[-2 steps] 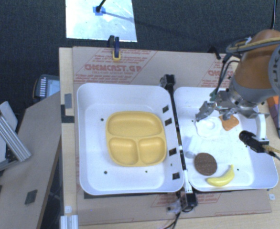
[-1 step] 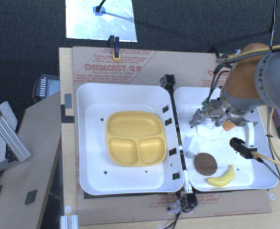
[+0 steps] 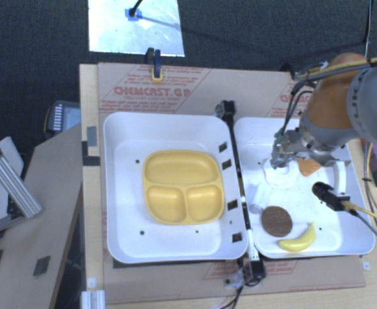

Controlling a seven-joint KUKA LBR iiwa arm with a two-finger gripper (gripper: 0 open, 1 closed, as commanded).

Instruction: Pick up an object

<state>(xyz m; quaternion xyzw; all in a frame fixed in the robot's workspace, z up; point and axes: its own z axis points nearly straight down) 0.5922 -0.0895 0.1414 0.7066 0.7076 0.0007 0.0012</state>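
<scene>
My gripper (image 3: pixel 280 161) hangs low over the upper left part of the right bin (image 3: pixel 356 237). Just beneath it lies a pale white roundish thing (image 3: pixel 277 174), hard to tell apart from the bin floor. An orange piece (image 3: pixel 308 168) pokes out from under the wrist, to the right of the gripper. Nearer the front of the same bin lie a brown round disc (image 3: pixel 276 221) and a yellow banana (image 3: pixel 298 239).
The left bin (image 3: pixel 121 172) holds a yellow divided tray (image 3: pixel 182 187). A black divider strip (image 3: pixel 235 172) runs between the two bins. The grey arm with its orange band (image 3: pixel 336 95) covers the right bin's back right corner.
</scene>
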